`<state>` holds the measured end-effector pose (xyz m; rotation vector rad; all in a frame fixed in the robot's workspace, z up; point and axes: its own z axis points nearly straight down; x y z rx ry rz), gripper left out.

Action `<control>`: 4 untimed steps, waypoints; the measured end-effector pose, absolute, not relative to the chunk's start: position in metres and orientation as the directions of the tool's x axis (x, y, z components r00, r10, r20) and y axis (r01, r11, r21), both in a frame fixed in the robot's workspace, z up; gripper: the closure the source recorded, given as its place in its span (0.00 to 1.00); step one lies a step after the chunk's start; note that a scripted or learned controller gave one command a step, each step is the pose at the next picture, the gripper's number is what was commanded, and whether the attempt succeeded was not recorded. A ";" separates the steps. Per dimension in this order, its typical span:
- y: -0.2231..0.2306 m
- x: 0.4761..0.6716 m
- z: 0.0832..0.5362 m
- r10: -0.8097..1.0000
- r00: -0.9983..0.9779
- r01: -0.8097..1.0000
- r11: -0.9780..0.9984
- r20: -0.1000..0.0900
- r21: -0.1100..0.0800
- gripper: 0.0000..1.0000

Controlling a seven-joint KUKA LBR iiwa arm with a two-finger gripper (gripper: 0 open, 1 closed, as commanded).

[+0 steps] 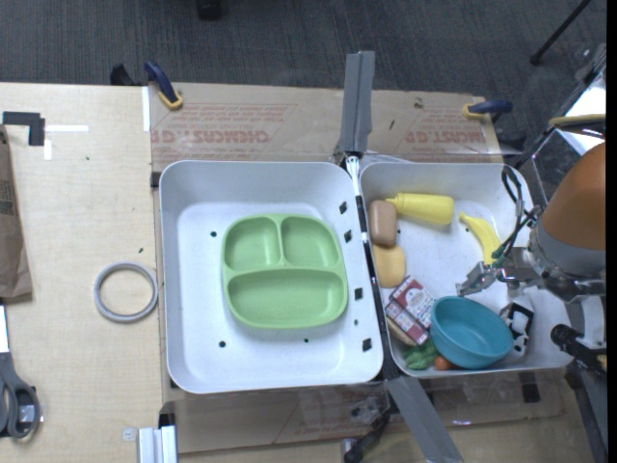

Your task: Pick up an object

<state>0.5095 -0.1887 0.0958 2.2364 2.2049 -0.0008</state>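
2 white bins side by side on a bench. In the left bin [183,287], a green plate [284,271] with 3 sections, lying flat near the middle. In the right bin [439,177], a pile of small things: a yellow bottle [422,207] on its side near the top, a tan bun [384,223] just left of it, a yellow block [389,265] below the bun, a banana [481,232] to the right, a red and white carton [410,310], a blue bowl [469,332] touching the carton, and something green [418,358] tucked under the bowl's edge (too small to tell what). Gripper [482,276] low over the right bin, between the banana and the blue bowl, reaching in from the right. Cannot tell if open or closed. Nothing seen between the fingers. On the bench to the left, a grey ring [125,290] well apart from the bins.
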 end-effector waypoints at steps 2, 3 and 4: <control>-0.198 0.626 0.092 0.998 0.056 0.998 -0.056 -0.001 0.000 0.00; -0.198 0.626 0.101 0.999 0.052 0.999 -0.052 -0.003 0.000 1.00; -0.123 0.602 0.091 0.967 0.255 0.967 -0.255 0.000 -0.003 1.00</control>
